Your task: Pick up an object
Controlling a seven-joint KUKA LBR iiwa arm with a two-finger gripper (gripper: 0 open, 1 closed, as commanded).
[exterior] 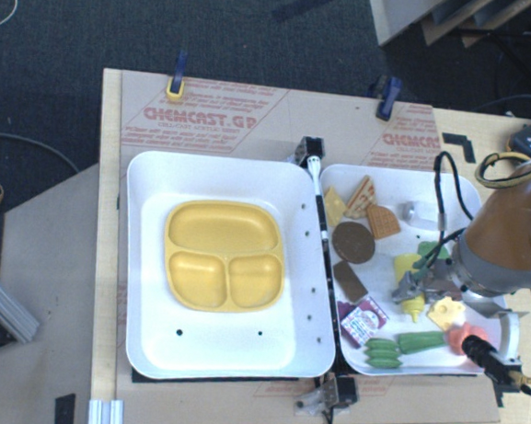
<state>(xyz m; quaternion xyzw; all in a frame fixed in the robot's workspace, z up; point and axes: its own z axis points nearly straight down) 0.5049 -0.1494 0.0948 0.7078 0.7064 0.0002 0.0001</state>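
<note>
Gripper [418,289]: low in the right bin [452,188], among toys toward its 4 o'clock side.
Fingers: cannot tell how far apart, or whether anything sits between them.
Nearest object: yellow piece [409,264], at about 10 o'clock of the gripper.
Others: green pod [384,353] at 6 o'clock, brown disc [353,243] at 9 o'clock.
Left bin: holds a yellow tray [224,254].
Advice: centre over one toy, descend straight, avoid neighbours.

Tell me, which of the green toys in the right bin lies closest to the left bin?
The pea pod, at the right bin's bottom edge. The longer green vegetable lies further right, and a third green piece sits by the gripper.
</note>
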